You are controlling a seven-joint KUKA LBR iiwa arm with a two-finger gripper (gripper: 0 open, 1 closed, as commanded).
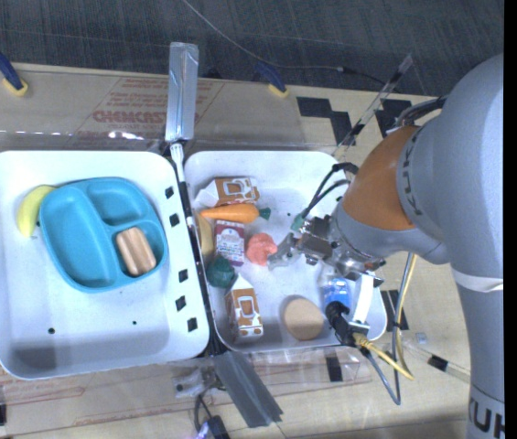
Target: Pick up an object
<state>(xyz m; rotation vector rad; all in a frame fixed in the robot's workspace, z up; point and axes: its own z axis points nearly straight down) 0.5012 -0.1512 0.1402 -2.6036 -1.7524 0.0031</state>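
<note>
The bench carried two shallow white bins side by side, the right bin (240,161) crowded with small play foods. The gripper (281,256) hung low over that bin's middle, and whether its fingers were parted or closed could not be told. Touching or just short of the fingertips lay a pink-red round piece (260,248); beyond it stood a dark red carton (229,241), with a carrot (232,214) above it. Below the fingers sat a tan round piece (303,318). The grey arm (459,172) reached in bent, its orange band (379,190) tilted toward the bin. In the left bin (20,337), far from the fingers, a blue tray (75,227) held a brown roll (135,251).
</note>
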